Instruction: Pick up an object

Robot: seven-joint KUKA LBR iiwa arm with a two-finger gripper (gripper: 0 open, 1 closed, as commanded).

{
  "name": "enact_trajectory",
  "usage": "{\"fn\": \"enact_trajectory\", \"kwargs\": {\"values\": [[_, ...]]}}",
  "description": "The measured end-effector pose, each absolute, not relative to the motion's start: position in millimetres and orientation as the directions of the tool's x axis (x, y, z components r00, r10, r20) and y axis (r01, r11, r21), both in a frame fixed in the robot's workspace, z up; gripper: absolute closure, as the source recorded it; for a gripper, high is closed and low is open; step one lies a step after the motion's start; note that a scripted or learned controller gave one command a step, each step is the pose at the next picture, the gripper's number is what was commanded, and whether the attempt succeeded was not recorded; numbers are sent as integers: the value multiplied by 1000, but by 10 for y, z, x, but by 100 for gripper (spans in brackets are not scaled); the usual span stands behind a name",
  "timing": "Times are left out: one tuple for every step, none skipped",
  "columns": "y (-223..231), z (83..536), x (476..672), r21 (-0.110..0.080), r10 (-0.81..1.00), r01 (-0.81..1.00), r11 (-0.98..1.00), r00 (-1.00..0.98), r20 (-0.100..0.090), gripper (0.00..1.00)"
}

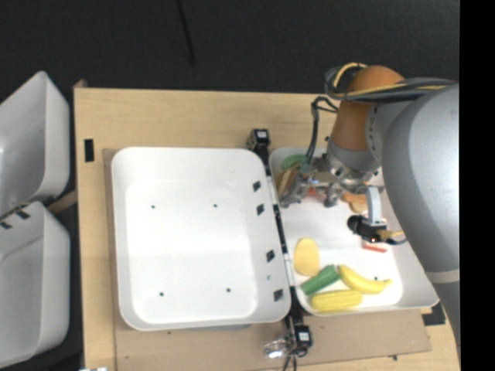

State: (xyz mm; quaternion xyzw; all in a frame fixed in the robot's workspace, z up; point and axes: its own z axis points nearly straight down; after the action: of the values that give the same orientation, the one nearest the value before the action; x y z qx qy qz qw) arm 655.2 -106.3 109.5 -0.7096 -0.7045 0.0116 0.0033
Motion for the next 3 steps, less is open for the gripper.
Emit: {"fn": "enact_trajectory", "kwargs": {"values": [[-1218, 1131, 6747, 24, 1000, 1000, 2, -2, -13, 0], [-1234, 1114, 6918, 0, 1000, 1000, 0, 0, -7, 0], [-1244, 1264, 6952, 16, 1000, 1000, 7, -7, -13, 100]]}}
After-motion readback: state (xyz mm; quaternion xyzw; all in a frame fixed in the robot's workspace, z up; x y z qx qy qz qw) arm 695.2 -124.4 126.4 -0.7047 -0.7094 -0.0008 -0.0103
